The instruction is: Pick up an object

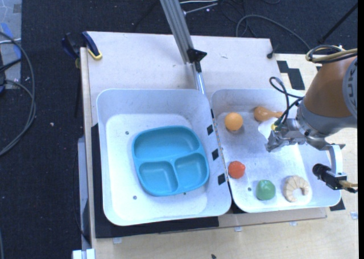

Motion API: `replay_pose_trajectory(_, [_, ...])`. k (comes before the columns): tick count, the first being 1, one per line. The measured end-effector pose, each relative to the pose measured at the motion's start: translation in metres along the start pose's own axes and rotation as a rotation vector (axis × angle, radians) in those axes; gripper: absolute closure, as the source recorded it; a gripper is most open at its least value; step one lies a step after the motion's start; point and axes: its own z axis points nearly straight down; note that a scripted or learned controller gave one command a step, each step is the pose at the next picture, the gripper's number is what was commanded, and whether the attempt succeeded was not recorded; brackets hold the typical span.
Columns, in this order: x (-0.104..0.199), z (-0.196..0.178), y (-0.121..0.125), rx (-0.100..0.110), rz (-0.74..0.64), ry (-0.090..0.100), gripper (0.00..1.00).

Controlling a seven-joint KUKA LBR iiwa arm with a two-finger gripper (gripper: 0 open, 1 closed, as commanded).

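**Reaching down over the right bin**

My arm (pixel 333 96) comes in from the right side of the camera view, its orange band bulking above the grey wrist, and bends downward so that my end effector (pixel 275 140) hangs low over the upper middle of the right bin (pixel 250 97). A black cable loops off my wrist toward the bin's back wall. Whether my end effector is open or closed I cannot tell from this angle; nothing shows between its tips.

The objects lie scattered in the right bin. An orange ball (pixel 233 121) sits near the bin's left wall, to the left of my end effector and apart from it. A second orange piece (pixel 263 113), more elongated, lies just above and left of my tips, near them. A small red ball (pixel 236 169) rests lower down by the left wall. A green rounded object (pixel 265 189) sits near the front edge, and just beside it to the right lies a pale, ridged, curled object (pixel 296 188) that looks like a shrimp or pastry.

The left bin (pixel 114 138) holds a blue divided tray (pixel 169 159) with three compartments. Both bins rest on the table (pixel 142 62).
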Motion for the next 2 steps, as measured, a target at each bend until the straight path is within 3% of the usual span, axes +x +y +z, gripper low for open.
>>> replay_pose_trajectory(2, [0.003,-0.124,-0.004,-0.006,-0.004,-0.002,1.0])
